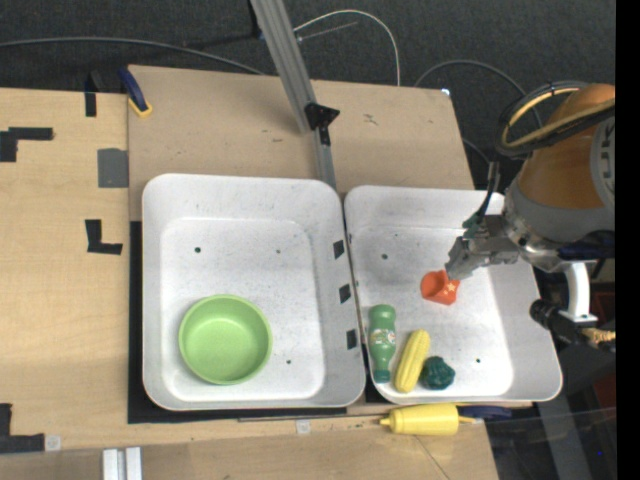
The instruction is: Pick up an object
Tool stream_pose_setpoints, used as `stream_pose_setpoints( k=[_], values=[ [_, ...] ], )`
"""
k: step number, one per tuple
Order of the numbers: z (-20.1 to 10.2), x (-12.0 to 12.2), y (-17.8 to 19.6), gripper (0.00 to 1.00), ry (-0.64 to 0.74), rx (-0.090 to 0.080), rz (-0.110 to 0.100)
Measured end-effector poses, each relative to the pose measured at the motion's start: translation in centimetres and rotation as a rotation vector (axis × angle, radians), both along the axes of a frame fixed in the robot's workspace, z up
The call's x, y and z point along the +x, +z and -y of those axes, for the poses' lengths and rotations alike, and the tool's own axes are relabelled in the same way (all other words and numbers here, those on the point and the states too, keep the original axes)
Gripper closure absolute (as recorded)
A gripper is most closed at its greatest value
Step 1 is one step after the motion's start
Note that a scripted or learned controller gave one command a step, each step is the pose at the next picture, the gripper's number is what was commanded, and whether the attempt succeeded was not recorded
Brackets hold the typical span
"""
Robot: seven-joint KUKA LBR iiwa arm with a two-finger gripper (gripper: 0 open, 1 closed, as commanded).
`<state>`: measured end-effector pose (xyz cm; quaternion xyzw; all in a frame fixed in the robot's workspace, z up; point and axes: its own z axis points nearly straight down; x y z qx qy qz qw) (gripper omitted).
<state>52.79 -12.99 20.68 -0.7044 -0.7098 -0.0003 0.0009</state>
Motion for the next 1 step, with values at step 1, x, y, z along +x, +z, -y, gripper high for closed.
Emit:
stream_pose_setpoints(
  k=[1],
  values=[
    [-5.26, 1.42, 1.24, 1.0, 0.0, 0.0, 0.0]
  ],
)
